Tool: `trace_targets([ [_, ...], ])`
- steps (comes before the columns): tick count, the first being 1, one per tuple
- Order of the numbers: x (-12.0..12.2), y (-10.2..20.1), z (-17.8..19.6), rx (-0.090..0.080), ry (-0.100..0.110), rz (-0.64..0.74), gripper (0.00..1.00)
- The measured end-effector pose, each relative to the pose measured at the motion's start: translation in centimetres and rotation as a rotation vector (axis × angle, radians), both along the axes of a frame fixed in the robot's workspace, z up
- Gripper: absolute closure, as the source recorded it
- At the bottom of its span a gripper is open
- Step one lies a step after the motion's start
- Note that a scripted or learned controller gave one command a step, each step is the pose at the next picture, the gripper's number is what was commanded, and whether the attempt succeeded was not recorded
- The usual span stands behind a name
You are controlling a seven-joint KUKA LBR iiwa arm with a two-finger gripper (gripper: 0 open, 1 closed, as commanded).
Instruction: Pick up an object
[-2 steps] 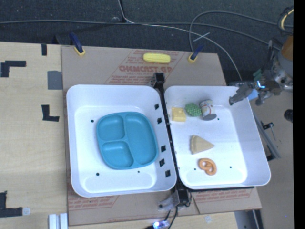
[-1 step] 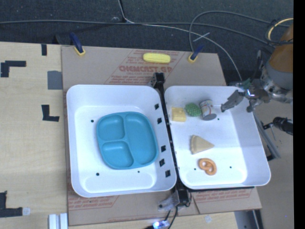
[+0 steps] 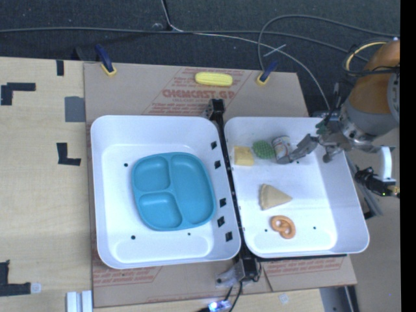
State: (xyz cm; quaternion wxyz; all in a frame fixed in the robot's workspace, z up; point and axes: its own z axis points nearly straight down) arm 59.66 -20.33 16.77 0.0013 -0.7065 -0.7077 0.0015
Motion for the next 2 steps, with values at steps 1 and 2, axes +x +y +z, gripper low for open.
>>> trace_targets([
  [1,-1.0,-0.3,-5.2,0.000,0.002,-0.001,0.00],
  [2,-0.9,-0.3,-3.9,-0.001,-0.002,0.001,1.00],
])
